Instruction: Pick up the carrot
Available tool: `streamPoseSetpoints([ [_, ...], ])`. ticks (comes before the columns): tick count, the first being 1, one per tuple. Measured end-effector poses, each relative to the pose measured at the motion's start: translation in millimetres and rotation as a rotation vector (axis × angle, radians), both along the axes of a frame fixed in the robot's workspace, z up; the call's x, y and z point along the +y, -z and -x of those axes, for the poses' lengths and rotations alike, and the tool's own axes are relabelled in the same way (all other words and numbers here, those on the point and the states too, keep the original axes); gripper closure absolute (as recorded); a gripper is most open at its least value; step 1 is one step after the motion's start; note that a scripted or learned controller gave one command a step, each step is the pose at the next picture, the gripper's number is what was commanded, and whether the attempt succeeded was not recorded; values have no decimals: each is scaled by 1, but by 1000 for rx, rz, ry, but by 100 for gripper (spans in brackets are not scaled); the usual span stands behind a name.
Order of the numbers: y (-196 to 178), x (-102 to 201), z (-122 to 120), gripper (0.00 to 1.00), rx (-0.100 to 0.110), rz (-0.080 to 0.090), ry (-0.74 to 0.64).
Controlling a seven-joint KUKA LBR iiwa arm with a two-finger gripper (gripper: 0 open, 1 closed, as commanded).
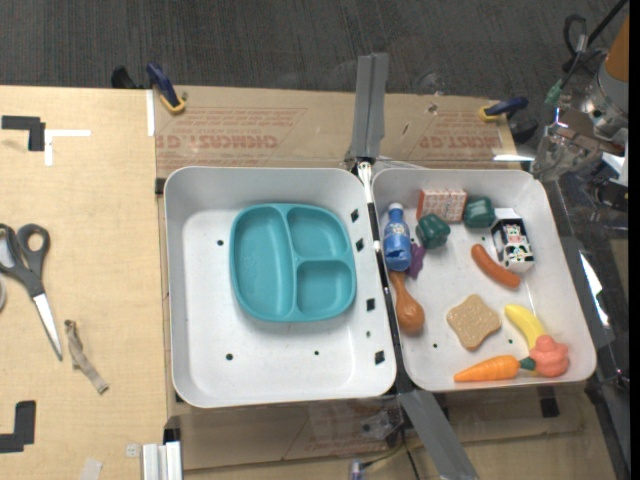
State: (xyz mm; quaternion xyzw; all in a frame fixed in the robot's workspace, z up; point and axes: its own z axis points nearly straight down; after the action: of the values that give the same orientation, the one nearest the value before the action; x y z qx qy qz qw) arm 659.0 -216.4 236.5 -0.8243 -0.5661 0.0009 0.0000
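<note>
The carrot [490, 369] is orange with a green top. It lies flat near the front edge of the right bin [560, 238], its green end touching a pink and orange toy fruit [549, 356]. My gripper [578, 146] hangs at the view's upper right, over the right bin's far right corner. It is well away from the carrot, which lies nearly the bin's whole depth nearer the front.
Around the carrot lie a toast slice [473, 322], a banana [524, 323], a sausage [495, 265], a drumstick [405, 303], a blue bottle [397, 236], a milk carton [512, 243] and green vegetables [433, 230]. The left bin [190, 348] holds a teal divided plate [294, 262]. Scissors [35, 278] lie on the bench.
</note>
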Motion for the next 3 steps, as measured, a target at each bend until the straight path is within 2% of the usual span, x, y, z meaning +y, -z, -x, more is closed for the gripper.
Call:
streamPoseSetpoints([
  [1,5,2,0,100,0,1,29],
  [3,-6,2,0,100,2,0,258],
])
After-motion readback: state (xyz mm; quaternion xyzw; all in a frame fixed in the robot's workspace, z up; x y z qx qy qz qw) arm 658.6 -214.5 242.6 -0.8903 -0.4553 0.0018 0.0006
